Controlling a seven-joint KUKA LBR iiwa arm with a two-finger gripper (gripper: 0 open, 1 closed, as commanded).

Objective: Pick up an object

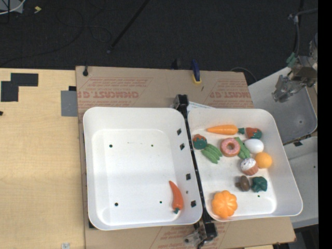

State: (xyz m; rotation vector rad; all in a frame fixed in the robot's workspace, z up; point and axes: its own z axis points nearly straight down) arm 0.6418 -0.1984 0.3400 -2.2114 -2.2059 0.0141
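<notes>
**Across two bins — nothing lifted yet**

At left, one red chili pepper [176,196] alone in the left bin [98,139], near its lower right corner — easiest target, best approached straight down, well clear of the divider wall. Further right, in the right bin [282,191]: one carrot [222,129], one doughnut [230,147], one egg [254,146], one orange [263,161], one pumpkin [224,204], plus small crowded pieces. At far right, tool [286,87] off beside the bins — spread or pressed together, cannot tell.
</notes>
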